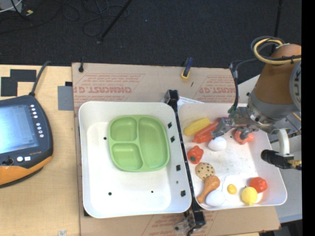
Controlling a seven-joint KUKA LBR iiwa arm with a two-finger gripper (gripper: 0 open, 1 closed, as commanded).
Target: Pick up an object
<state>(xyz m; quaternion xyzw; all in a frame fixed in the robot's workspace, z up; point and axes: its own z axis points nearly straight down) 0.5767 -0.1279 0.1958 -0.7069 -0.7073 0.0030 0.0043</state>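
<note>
Starting at the near rim of the right bin (275,200), we see a crowd: a chicken drumstick (210,184), a white egg (215,197), a fried egg (231,188), a lemon (249,195) and a red tomato (258,184), all pressed toward 6 o'clock of that bin. A grab there could, in our judgement, nudge a neighbour or pinch two things at once, and the rim so close leaves little room for a descent.

Further in, a cookie (204,169) and a red pepper (195,154) lie near the divider at 9 o'clock. The bin's centre is bare, the best open room for moving.

Toward 12 o'clock, the gripper (230,126) sits low among a corn cob (197,127), a carrot-like orange piece (207,132), a second white egg (217,143) and a pinkish-red toy (243,135). We cannot tell whether it is released or clenched, nor whether anything is in it. Any of these toys could serve as the object to pick; the round egg would likely roll away, and the corn and orange piece touch, so one may drag the other.

The left bin (93,181) holds a green divided plate (138,143) at its centre, well apart from the arm.
</note>
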